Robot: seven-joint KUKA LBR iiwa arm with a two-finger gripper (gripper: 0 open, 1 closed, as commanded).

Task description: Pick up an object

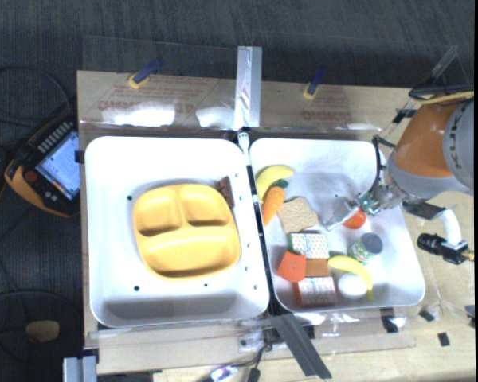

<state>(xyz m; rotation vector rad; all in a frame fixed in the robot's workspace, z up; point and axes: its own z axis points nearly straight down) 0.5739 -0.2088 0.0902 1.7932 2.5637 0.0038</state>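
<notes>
A: Where do we locate the object nearest the pincer (365,206)?

B: We see a small red-orange piece (354,220) in the right bin (398,289), near its right wall, just beside and below the pincer tip. It is too small and rounded for us to assign it a long axis or a heading. We cannot tell whether it touches the pincer.

A: State of the pincer?

B: We cannot tell; the tip is small and blurred.

A: What lies around it?

B: Just below the red piece sits a grey round disc (370,243), then a green-rimmed round piece (360,252). A small banana (352,270) lies lower still, long axis running from upper left to lower right, beside a white egg-like ball (352,286). Toward the bin's middle we see a slice of toast (298,214), a checkered block (309,244), an orange wedge (292,267) and a striped block (317,290). At the left wall, a larger banana (271,177) curves above a carrot (272,204) standing nearly upright in the view, green top up.

A: And outward?

B: The left bin (103,293) holds a yellow divided tray (187,229). Both bins rest on the tabletop (442,293). The arm (430,150) enters from the right.
</notes>
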